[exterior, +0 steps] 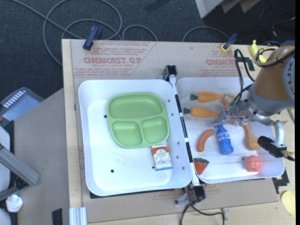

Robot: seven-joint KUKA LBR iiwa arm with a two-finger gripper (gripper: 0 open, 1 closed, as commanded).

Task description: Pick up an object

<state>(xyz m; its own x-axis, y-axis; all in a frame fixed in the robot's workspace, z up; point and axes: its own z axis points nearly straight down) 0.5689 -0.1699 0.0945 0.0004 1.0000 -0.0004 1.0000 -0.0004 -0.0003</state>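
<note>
Two bins sit on your bench; the end effector [228, 117] hovers over the bottle [224, 140], grip state unclear, so nothing is lifted yet.

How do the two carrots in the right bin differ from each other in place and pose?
The upper carrot lies nearer the back wall of the right bin; the lower carrot lies below it, closer to the blue bottle. The upper carrot's green end sits slightly further right than the lower carrot's. Both are orange with green tops pointing left, lying almost parallel, apart from each other.
</note>
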